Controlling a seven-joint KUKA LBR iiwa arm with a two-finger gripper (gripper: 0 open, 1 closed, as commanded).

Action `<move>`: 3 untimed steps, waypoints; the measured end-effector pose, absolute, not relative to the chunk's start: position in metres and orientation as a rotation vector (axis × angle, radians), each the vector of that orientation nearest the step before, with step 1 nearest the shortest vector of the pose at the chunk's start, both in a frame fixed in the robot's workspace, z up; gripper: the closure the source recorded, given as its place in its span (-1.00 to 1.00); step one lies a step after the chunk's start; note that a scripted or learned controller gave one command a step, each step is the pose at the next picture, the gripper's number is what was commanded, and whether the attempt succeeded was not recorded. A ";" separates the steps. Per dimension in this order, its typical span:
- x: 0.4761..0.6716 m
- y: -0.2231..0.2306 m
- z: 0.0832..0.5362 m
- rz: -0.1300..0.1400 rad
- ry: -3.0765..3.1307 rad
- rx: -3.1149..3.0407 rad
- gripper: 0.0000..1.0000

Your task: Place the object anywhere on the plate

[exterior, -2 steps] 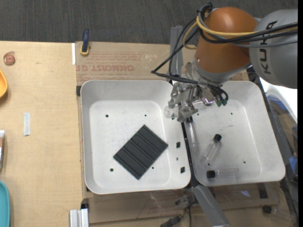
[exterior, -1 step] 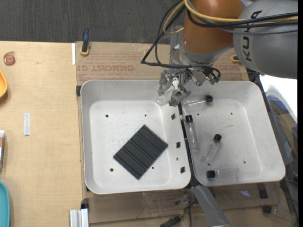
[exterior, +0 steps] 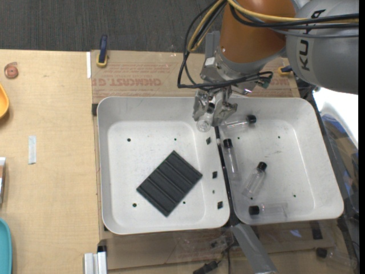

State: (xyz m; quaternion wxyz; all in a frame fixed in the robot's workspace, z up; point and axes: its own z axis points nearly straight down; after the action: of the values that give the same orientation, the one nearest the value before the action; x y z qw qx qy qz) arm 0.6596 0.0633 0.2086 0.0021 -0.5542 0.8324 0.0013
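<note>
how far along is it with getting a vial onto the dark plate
Done: nothing rests on the dark ribbed plate in the left bin. In hand: the gripper hangs over the divide between the bins, with something clear at its tip, though a grip cannot be confirmed. Left: clear vials with black caps lie in the right bin, and one must reach the plate.
</note>
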 end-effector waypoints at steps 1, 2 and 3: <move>0.660 0.051 0.280 0.003 2.267 -2.168 1.00; 0.643 0.072 0.235 0.006 1.598 -2.701 1.00; 0.659 0.073 0.227 0.005 1.107 -2.935 1.00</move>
State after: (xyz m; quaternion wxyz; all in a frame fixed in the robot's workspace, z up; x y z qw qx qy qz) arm 0.6590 0.0735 0.2266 0.0023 -0.9356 0.3530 0.0015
